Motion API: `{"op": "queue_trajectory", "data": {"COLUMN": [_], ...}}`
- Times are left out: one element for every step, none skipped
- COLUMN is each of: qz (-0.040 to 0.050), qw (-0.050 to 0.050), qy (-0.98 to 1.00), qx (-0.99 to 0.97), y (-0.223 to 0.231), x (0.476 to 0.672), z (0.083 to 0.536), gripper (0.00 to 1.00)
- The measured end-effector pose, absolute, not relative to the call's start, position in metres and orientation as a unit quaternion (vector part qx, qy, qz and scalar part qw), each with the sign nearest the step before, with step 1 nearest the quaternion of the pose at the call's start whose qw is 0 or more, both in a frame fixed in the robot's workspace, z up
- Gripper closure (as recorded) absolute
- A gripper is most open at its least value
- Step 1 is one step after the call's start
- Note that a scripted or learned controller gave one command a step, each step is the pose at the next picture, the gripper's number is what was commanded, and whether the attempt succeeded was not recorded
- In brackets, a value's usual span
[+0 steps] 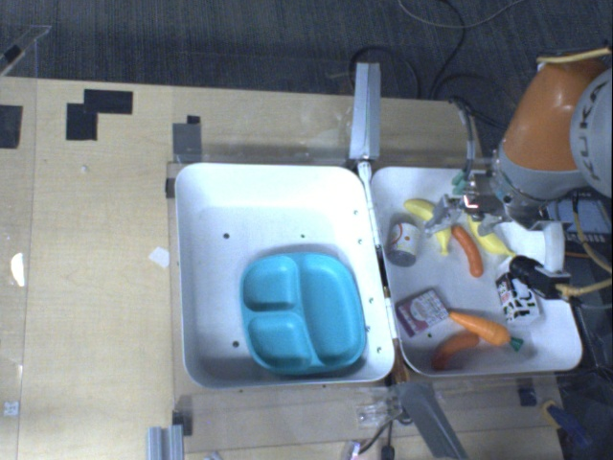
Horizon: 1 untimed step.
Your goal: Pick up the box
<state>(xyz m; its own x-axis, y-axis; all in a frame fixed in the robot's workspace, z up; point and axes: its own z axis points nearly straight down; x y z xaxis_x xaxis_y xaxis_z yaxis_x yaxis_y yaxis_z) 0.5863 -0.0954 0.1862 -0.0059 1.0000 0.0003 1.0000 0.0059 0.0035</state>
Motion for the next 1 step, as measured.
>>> {"op": "queue_trajectory", "data": {"qz": [0.0038], "qw": [0.007], "qy": [0.722], "qx": [0.692], "y": [-0.1440], "x": [0.5724], "z": [0.0899], "gripper": [0.00]}}
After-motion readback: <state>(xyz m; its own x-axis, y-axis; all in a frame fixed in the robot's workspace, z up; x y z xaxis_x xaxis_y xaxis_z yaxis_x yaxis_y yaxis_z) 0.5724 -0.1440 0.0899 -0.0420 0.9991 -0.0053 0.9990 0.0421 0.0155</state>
